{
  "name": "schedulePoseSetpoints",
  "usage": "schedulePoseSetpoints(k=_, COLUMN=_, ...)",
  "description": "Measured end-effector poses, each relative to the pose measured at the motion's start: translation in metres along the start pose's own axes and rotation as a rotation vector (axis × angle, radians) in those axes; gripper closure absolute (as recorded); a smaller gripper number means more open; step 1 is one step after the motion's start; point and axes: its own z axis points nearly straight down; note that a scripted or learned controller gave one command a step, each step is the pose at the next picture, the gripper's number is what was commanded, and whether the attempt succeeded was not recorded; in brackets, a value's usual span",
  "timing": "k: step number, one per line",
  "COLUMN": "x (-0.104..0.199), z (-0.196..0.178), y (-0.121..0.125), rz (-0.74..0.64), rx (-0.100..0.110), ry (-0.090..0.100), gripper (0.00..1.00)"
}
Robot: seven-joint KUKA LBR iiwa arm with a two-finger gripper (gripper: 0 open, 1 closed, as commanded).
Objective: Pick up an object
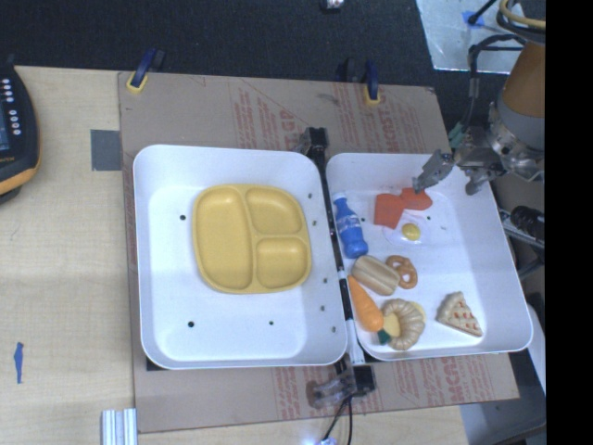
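Red toy piece [390, 209] lies near the far edge of the right bin [491, 276], just under the gripper.
Gripper [451, 171] hangs spread and empty above the bin's far right corner; the piece sits just toward the bin's middle from its nearer finger, beside a blue bottle [349, 227].

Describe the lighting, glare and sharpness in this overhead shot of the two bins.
Camera view: even, soft light; the left bin glares brightest along its left floor, washing out detail; faint shadows under the yellow tray; toys in the right bin are slightly soft; the hand looks a bit blurred.
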Motion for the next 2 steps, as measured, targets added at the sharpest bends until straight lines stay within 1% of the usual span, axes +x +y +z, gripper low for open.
schedulePoseSetpoints(k=1, x=0.031, z=0.149, y=0.016, rz=-0.004, rx=0.002, ry=-0.001, gripper=0.00)
schedulePoseSetpoints(k=2, x=0.027, z=0.131, y=0.017, rz=-0.001, rx=-0.002, ry=-0.003, gripper=1.00)
